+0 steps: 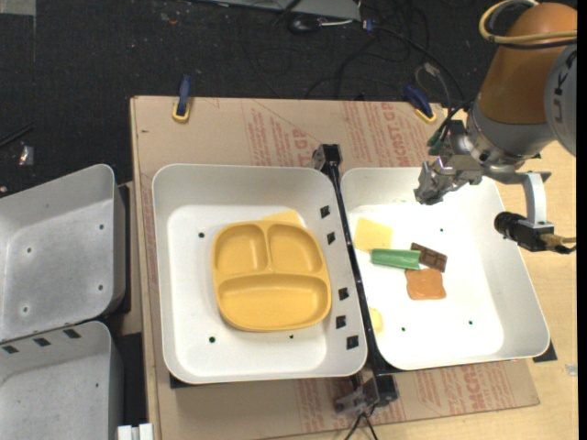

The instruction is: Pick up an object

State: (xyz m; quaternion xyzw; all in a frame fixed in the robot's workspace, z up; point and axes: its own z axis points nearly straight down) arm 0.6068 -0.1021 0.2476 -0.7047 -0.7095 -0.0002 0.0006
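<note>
In the right bin [514, 333] lie a pale yellow flat piece [372, 234], a green stick [395, 258], a dark brown block [430, 257] and an orange-brown flat piece [426, 286]. A small yellow bit [375, 320] sits by the bin's left wall. My gripper [429, 192] hangs over the far part of the right bin, up and to the right of the yellow piece, with nothing seen in it.
The left bin [174, 337] holds a yellow divided tray [271, 276]. A black divider [339, 236] runs between the bins. Blue-and-yellow clamps [182, 99] sit at the bench's far edge. White lids [55, 246] lie at the left.
</note>
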